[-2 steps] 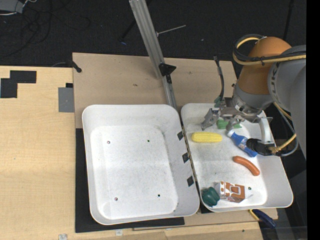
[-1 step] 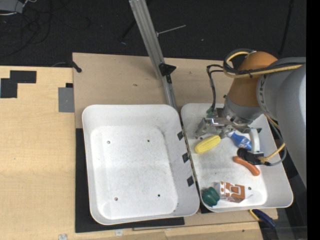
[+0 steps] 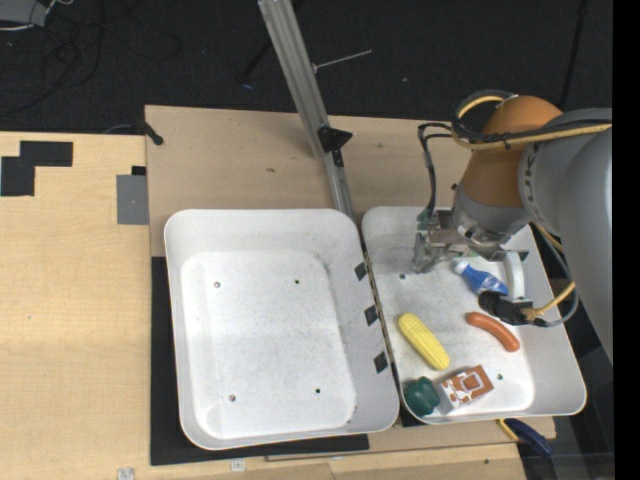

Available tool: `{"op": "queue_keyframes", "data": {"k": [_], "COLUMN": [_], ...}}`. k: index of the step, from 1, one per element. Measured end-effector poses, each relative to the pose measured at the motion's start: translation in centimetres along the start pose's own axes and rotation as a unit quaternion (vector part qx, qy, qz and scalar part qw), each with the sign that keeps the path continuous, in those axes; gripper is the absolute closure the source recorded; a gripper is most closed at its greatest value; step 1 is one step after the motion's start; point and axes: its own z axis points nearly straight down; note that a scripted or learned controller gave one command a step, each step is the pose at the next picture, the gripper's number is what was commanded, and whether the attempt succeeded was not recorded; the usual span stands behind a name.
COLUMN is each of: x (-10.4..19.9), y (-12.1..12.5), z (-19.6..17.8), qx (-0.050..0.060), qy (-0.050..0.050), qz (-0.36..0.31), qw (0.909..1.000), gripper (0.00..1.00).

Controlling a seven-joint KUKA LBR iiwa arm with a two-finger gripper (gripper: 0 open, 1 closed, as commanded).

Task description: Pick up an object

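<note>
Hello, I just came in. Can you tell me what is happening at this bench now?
A grey robot arm with an orange band reaches in from the right, and its gripper is low over the upper part of the right bin. Nothing shows between its fingers. In that bin lie a yellow corn cob, an orange sausage, a blue and white tube, a dark green item and a small orange and white packet. The left bin sits beside it, untouched.

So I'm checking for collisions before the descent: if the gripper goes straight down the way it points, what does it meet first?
Probably bare floor of the right bin. The gripper points down at white bottom, apart from the corn; depth is uncertain.
</note>
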Motion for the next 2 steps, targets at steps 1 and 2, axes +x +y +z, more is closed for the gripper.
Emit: {"op": "queue_keyframes", "data": {"k": [1,2], "x": [-0.9,-1.5], "y": [0.0,-0.6], "z": [-5.9,-11.9], "qx": [-0.004,-0.004], "qy": [-0.001,-0.001], "qz": [-0.001,0.001], "qw": [1.0000,1.0000], "gripper": [1.00,1.00]}}
